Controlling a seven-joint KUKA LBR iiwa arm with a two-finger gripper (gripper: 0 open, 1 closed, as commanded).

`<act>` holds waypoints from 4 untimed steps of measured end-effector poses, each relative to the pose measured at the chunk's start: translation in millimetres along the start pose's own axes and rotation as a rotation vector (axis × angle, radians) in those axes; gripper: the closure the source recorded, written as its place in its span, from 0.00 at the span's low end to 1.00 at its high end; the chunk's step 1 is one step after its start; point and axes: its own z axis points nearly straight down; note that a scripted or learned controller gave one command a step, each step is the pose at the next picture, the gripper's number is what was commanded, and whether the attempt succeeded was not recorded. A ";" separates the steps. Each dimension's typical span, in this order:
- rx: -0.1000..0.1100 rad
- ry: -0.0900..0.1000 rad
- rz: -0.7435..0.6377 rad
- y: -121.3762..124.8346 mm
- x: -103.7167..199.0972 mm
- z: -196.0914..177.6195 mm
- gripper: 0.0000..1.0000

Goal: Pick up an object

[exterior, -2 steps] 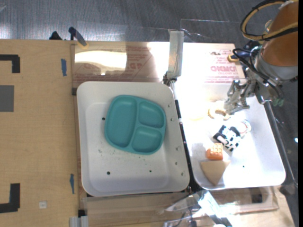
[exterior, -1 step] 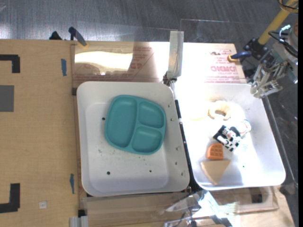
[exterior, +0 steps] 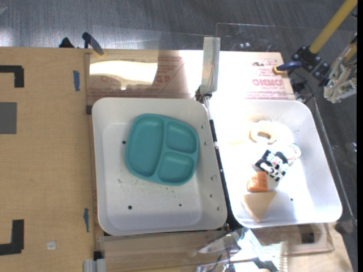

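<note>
Red print on the clear sheet [exterior: 266, 83] behind the right bin [exterior: 317, 152] appears mirrored; not legible.

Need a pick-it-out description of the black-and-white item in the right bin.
Start at the right white bin, the one without the teal tray. Near its middle, the black-and-white patterned toy lies just above an orange piece and below a pale ring. It alone has dark patches.
</note>
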 end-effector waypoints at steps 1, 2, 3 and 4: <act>-0.001 0.001 0.284 -3.6 -19.8 -52.6 1.00; 0.001 0.002 0.611 0.4 3.1 -113.5 1.00; 0.001 0.005 0.904 0.0 0.1 -136.5 1.00; 0.004 0.009 1.375 -4.7 -22.3 -134.3 1.00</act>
